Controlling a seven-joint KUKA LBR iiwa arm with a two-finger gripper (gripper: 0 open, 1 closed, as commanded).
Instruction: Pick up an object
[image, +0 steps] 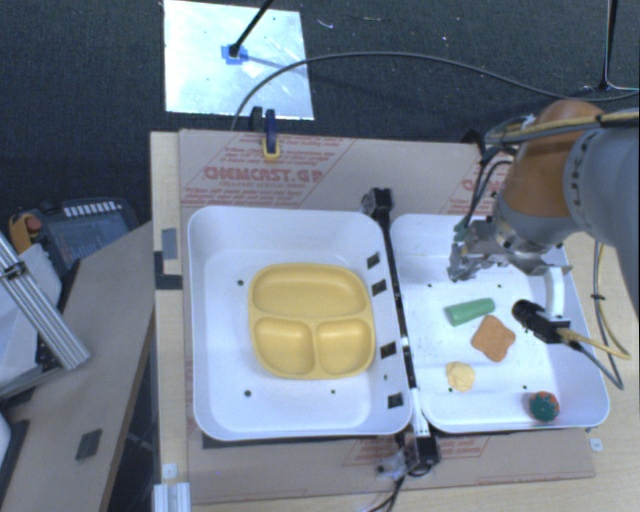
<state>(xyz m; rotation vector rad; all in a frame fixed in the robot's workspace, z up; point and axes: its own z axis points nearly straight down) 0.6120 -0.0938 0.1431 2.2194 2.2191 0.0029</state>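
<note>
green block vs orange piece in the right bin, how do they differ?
Colour: the green block is green, the orange piece is orange-brown.
Shape: the green block is long and narrow, the orange piece is broader and roughly square, like a slice.
Place: the green block lies nearer the gripper, the orange piece just below and right of it.
Both lie loose on the floor of the right bin, close together.

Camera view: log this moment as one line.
tool above right bin | holding nothing | green piece, orange piece in bin | yellow tray left bin
</note>
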